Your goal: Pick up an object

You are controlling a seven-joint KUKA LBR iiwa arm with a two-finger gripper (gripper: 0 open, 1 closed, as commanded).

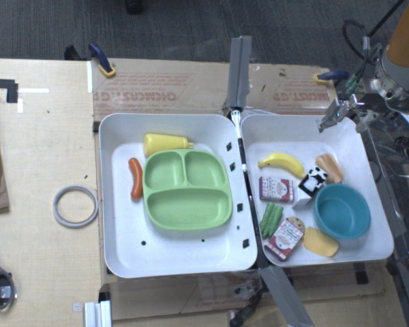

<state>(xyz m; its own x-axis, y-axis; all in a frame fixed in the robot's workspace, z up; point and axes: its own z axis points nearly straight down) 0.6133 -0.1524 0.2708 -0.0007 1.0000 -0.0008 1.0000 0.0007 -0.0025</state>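
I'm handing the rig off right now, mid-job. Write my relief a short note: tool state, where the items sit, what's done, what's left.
Tool: raised over the far right corner of the right bin, nothing between its fingers; open or shut can't be read.
Right bin: banana, blue bowl, red carton, green pods, second red packet, yellow piece, black-and-white block, tan piece.
Left bin: green divided plate, yellow bottle, orange sausage.
Done: nothing picked yet.
Left: choose an item, descend, grasp, lift.
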